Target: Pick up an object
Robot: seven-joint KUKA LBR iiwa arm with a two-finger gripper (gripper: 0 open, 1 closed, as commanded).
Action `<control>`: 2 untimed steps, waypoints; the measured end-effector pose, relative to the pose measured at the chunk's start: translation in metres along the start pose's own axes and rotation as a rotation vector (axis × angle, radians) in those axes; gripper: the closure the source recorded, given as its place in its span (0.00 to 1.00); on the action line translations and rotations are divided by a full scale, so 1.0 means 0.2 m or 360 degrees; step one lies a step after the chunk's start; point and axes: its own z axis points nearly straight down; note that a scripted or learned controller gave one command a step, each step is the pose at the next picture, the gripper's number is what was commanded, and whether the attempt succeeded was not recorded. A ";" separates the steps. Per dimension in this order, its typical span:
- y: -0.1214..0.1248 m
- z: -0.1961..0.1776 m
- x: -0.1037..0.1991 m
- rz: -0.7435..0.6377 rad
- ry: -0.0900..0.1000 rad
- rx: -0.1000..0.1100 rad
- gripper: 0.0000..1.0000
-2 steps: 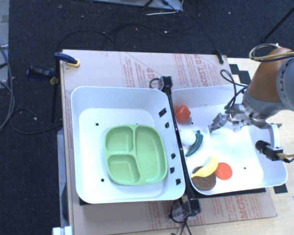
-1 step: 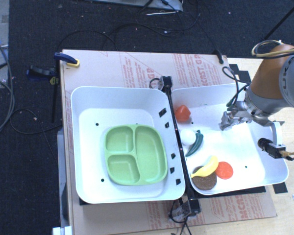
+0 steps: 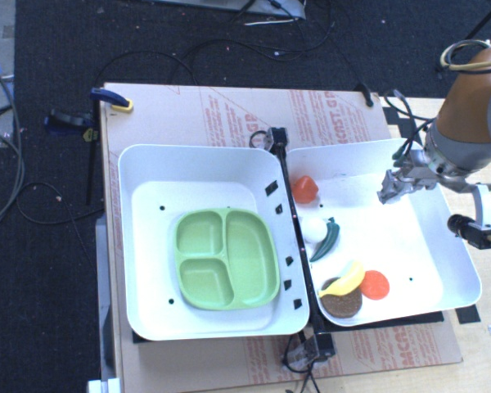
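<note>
The right bin [image 3: 442,244] holds several small objects. An orange-red ball [image 3: 305,189] lies at its far left, with a white round piece [image 3: 313,229] and a dark green curved piece [image 3: 327,238] nearer. At the near left sit a yellow banana shape [image 3: 347,280], a brown disc [image 3: 341,304] and an orange-red disc [image 3: 376,285]. My gripper [image 3: 390,189] hangs over the bin's far right part, well away from all of them. Nothing shows between its fingers.
The left bin [image 3: 139,219] bears a light green three-compartment plate [image 3: 227,259]. A black divider with clips [image 3: 288,219] runs between the bins. Cables and a blue clamp [image 3: 110,99] lie beyond the bench's far left corner.
</note>
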 end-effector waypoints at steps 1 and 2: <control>-0.02 -0.24 -0.04 0.0001 0.0000 0.0002 1.00; -0.01 -0.51 -0.04 0.0000 0.0000 0.0002 1.00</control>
